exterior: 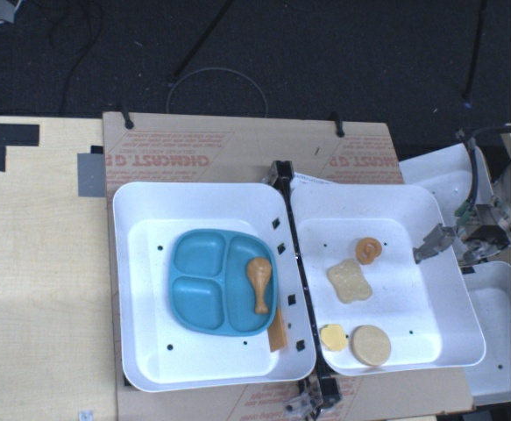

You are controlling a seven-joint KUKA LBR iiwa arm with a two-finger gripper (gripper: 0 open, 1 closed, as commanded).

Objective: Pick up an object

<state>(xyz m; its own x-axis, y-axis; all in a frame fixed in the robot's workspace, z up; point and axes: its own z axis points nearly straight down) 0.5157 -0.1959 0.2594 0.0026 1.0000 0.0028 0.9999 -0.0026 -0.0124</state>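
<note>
The gripper (437, 239) hung at the right rim of the right bin (417, 202), probably waiting to reach in. I could not tell its state. The nearest things to pick, a small orange ring (369, 250) and a pale slice (349, 281), lay left of it.

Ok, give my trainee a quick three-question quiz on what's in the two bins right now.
1. True or false: the drumstick lies on the blue divided plate in the left bin.
2. How many food pieces lie loose in the right bin? A) two B) four C) six
3. Fill in: the hand sits at the right bin's ____ edge, in the camera view.

Key
1. True.
2. B: the small donut, the pale slice, the yellow piece and the round cracker.
3. Right.
</note>
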